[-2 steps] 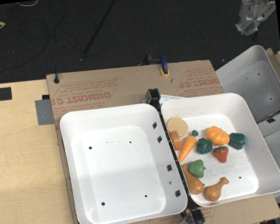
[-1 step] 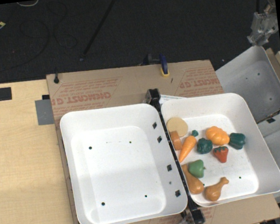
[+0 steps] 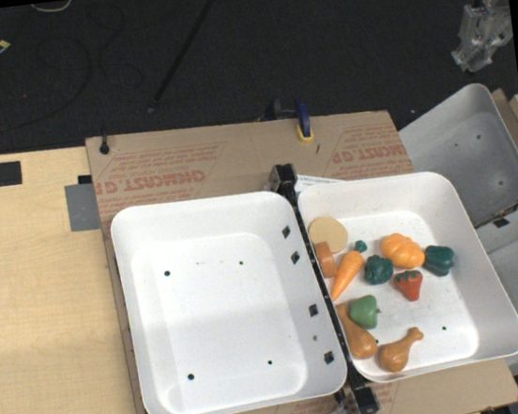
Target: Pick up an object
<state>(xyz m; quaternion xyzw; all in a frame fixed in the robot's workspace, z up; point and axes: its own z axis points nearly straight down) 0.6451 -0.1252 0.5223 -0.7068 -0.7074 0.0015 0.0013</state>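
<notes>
Up at the far right corner your tool [image 3: 482,35] hangs (grip width I cannot tell), well apart from the crowded toy food [image 3: 383,289] in the right bin [image 3: 468,212]; neighbours may spoil any grasp.

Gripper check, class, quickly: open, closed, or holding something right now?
Gripper: cannot be told; it sits at the top right, away from the bins, too blurred to read.

Occluded and indistinct items, referenced to the right bin [image 3: 474,220]

The claw [image 3: 481,35], well above the right bin at the frame's right edge, is blurred; finger state indeterminate. Inside the bin, a tan item [image 3: 358,338] lies partly under the green vegetable [image 3: 364,311]; identity unclear.
</notes>
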